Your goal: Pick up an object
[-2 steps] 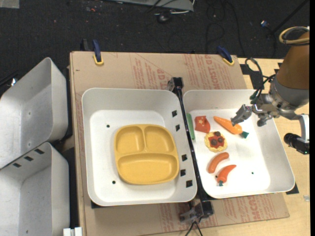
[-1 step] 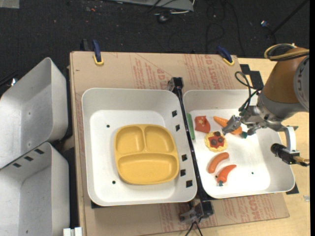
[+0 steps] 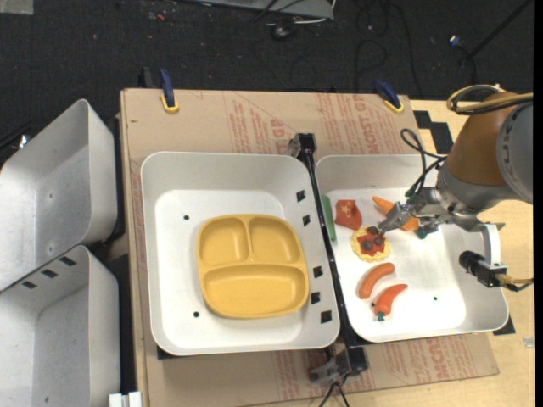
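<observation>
My gripper point(image 3: 400, 218) hangs low over the right bin point(image 3: 441, 316), near its middle. Just to its lower left lies a small round yellow piece with red topping point(image 3: 371, 243). An orange carrot-like piece point(image 3: 384, 202) lies just above the gripper, and another bit of orange point(image 3: 413, 224) shows right beside it. A red pepper-like piece point(image 3: 347, 214) sits further left. A reddish sausage point(image 3: 376, 279) and a red-orange chili point(image 3: 389, 298) lie toward the bin's front.
The left bin point(image 3: 170, 312) holds a yellow divided plate point(image 3: 252, 265). A thin green strip point(image 3: 328, 219) lies along the right bin's left wall. The arm's grey and orange body point(image 3: 488, 155) leans in over the right bin's back right corner.
</observation>
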You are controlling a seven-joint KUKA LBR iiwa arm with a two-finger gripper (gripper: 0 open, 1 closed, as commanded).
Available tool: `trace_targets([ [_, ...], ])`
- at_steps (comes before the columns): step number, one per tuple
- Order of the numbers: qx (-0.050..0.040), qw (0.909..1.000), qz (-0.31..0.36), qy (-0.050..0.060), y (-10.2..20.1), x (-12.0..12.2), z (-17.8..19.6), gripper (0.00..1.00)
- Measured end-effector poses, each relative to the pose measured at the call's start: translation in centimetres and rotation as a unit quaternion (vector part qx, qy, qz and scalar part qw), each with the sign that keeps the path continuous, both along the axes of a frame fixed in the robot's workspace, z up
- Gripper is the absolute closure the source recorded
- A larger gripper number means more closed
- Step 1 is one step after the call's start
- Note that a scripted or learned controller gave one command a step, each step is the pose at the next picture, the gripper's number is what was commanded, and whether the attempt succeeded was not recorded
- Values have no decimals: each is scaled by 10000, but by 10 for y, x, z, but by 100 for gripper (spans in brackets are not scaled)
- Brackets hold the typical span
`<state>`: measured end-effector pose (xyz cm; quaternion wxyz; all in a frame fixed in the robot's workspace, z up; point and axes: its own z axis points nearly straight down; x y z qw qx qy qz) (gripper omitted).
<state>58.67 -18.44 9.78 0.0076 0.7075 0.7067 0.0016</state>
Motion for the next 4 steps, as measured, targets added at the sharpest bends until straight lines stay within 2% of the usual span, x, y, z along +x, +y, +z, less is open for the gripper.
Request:
trace_targets([
  [1,-9,10000,-6,-21,-1,1,12,100],
  [2,34,10000,3,43,-1,-2,56,100],
  [3,29,10000,13,31,-5,-3,119,100],
  [4,30,10000,21,35,-2,-3,163,100],
])
